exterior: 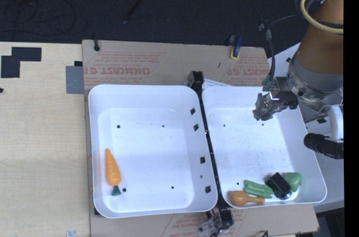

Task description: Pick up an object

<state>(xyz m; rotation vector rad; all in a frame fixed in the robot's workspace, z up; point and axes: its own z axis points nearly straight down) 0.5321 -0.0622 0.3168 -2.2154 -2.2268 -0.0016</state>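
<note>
The gripper (263, 110) hangs at two o'clock in the right white plastic bin (247, 146); whether its fingers are spread, I cannot tell. The risk: four toys crowd five o'clock, so a grab may slip.

- Green pod (258, 188): one
- Black block (279, 185): one
- Green lump (293, 179): one
- Tan pear-shaped toy (245, 198): one
- Orange carrot (112, 168), left white bin (140, 97), seven o'clock: one

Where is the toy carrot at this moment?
The carrot lies in the left bin, near its front-left corner close to the left wall, far from the cluster of toys in the right bin.
</note>
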